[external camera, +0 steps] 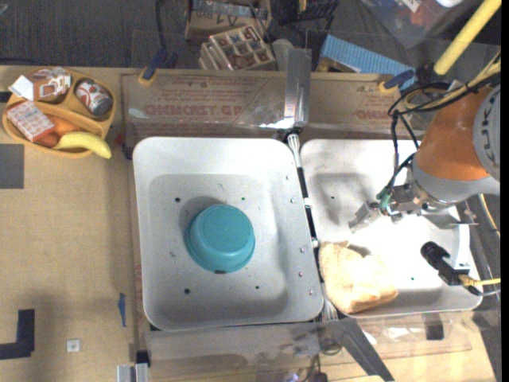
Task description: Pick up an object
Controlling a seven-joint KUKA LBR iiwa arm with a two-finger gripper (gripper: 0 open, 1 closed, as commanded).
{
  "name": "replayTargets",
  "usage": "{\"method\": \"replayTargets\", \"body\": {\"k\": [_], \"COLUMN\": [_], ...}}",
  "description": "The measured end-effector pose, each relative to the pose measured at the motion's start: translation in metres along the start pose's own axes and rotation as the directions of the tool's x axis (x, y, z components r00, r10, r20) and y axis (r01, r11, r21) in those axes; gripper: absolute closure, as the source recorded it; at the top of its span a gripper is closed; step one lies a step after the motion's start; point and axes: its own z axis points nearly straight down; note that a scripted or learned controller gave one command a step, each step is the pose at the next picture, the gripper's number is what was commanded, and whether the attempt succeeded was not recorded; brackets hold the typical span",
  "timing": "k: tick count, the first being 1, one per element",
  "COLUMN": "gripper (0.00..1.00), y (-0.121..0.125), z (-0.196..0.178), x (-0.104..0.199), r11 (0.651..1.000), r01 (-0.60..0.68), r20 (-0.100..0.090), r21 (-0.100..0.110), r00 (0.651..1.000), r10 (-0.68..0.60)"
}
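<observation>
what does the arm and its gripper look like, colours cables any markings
The arm is a rounded grey body with a broad orange band above the wrist and dark lettering partly visible on the grey shell. Thin black cables loop along its left side down to the wrist. The gripper is small, metallic grey, with green and dark wiring at its base.

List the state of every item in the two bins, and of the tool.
Teal bowl: upside down, lying in the left bin.
Tan bread-like item: lying flat in the near left corner of the right bin, untouched.
Tool: over the right bin, above and apart from the tan item, holding nothing that I can see.
</observation>
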Motion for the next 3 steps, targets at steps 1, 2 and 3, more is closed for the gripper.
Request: {"method": "replayTargets", "body": {"k": [1, 2, 3], "gripper": [0.0, 0.0, 0.0], "y": [-0.046, 0.006, -0.042], "z": [0.039, 0.026, 0.038], "x": [0.015, 0.02, 0.03], "r11": [0.998, 0.996, 0.994], "r01": [-0.057, 0.088, 0.112], "r20": [0.0, 0.0, 0.001], "r21": [-0.009, -0.001, -0.01], "r00": [0.998, 0.996, 0.994], "r10": [0.057, -0.088, -0.112]}}
